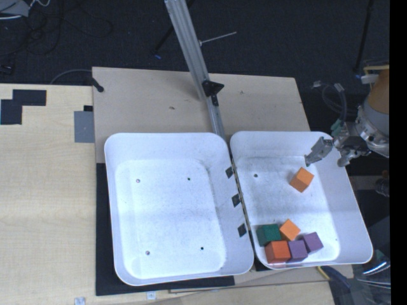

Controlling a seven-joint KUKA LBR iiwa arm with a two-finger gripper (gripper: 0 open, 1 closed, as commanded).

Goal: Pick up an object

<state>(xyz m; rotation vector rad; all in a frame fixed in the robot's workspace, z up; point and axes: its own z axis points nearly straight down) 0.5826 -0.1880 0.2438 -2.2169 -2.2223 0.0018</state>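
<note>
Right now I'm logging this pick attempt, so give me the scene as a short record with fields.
tool: at right bin's upper right edge, holding nothing visible
nearest object: lone orange cube, below-left of tool
cluster: green block, small orange block, two purple blocks, red-orange block, right bin's lower corner
right bin: shallow white tray

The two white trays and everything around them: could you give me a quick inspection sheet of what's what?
Surface: tan bench bearing left bin and right bin, side by side.
Job's things: lone orange block mid right bin; cluster at its near edge: green block, small orange block, red-orange block, two purple blocks.
Clutter: nothing seen.
Grippers: hand above right bin's far right rim, holding nothing.
Cables: dark loops by the arm.
Surroundings: slanted metal rail; dark floor.
</note>
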